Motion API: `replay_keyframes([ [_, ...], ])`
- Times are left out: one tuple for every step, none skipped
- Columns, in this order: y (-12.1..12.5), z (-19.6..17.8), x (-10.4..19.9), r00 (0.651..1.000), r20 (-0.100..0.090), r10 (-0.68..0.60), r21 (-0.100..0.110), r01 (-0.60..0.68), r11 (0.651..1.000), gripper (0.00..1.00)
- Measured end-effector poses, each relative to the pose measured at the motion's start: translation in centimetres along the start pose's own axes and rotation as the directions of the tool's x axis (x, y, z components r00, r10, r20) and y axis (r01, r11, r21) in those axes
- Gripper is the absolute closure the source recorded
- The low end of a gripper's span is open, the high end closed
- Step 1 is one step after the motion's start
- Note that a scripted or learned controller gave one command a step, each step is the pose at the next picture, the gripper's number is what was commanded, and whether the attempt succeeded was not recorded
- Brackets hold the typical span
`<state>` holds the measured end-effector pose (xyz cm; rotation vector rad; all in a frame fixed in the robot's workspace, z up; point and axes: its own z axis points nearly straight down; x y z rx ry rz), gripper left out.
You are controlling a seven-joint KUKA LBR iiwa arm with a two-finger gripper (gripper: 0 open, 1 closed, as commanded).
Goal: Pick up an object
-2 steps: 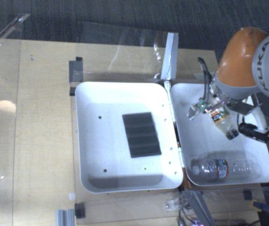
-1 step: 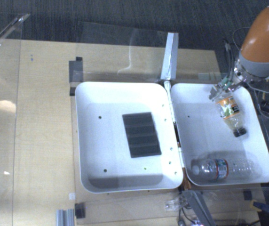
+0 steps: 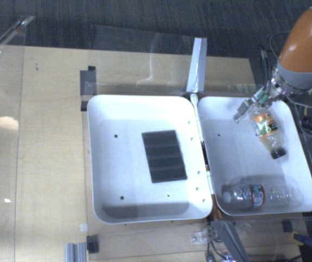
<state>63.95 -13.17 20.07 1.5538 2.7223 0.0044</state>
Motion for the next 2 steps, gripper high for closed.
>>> replay_keyframes([
  [-0.4,-4.6,-4.8,0.901,0.005,-0.435,-0.002,0.435,0.901,0.0],
  [-1.9,1.8,-7.4,0.872,0.001,-0.489,0.0,0.489,0.872,0.0],
])
